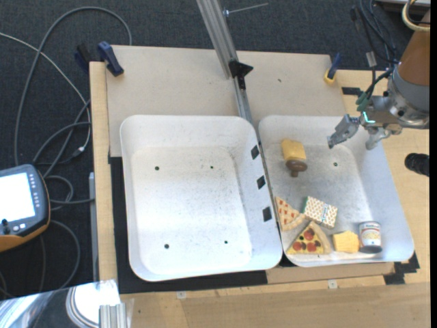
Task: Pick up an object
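From above, the gripper (pixel 356 134) hangs over the far right part of the right bin (pixel 382 183), its two fingers spread apart with nothing between them; one fingertip (pixel 336 139) points down toward the bin floor and the other sits further right, close to the bin's right wall. The arm (pixel 416 67) comes in from the right, with its orange band showing just above the wrist. To the left of the gripper, and apart from it, a yellow block on a brown knob (pixel 294 156) lies on the floor of the right bin, near its far left side. Along the near edge of the same bin is a cluster of things: a pizza slice (pixel 308 240) at the near left, a smaller triangular piece (pixel 287 212) just beyond it, a speckled cracker-like square (pixel 321 211) to the right of that, a yellow cheese wedge (pixel 346 242) just beside the pizza slice, and a small can (pixel 370 236) at the right end. The left bin (pixel 136 142) sits beside it, the two touching along a dark divider.
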`<state>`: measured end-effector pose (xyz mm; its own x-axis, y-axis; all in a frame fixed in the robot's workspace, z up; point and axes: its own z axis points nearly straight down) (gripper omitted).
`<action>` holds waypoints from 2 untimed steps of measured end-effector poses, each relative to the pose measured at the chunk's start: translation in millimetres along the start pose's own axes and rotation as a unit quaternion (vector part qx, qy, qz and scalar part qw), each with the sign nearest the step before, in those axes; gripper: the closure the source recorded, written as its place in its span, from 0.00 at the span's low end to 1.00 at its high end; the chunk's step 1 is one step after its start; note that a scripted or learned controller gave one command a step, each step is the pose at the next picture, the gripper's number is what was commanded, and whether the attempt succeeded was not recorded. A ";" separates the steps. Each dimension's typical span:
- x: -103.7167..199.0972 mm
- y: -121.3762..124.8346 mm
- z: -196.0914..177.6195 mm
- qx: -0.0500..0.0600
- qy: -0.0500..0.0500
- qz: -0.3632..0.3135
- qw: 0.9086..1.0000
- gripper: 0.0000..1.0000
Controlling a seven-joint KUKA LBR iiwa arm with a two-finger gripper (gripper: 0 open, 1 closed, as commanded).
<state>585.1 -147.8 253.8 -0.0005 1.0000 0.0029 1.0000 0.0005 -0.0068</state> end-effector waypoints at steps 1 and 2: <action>0.1 0.4 -2.1 -0.002 0.000 0.000 1.000 0.00; -5.6 -1.6 42.2 0.000 0.000 0.001 1.000 0.00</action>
<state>583.2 -153.2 211.7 0.0005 1.0000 0.0020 1.0000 -0.0005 -0.0072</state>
